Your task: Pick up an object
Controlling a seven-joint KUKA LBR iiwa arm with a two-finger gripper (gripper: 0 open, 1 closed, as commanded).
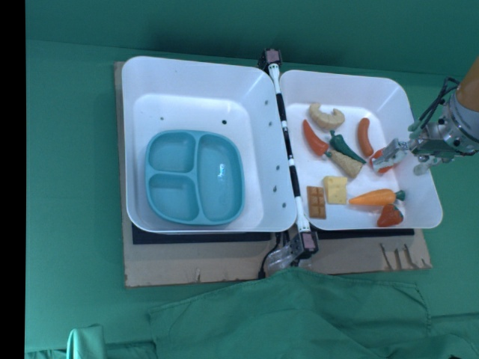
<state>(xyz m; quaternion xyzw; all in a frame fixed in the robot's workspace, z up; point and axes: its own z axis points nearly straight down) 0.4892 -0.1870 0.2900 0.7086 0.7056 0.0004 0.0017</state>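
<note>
so, left to right: we note the left bin [196,88] holding a teal divided plate [194,176], flat on the bin floor. a hinge strip [287,152] runs between the bins. in the right bin [389,96] we log a chocolate bar piece [316,202], a cheese block [336,190], a red chili [314,137], a tan cashew-shaped piece [326,114], a green-topped cone [347,158], a sausage [364,135], an orange carrot [376,197] and a strawberry [390,215]. the tool [404,158] sits at the bin's right side, fingers spread apart, one tip touching a small red-and-white item [385,160]; we cannot tell if it is gripped. both bins rest on cardboard [194,271] over the green desk [75,200].
</note>
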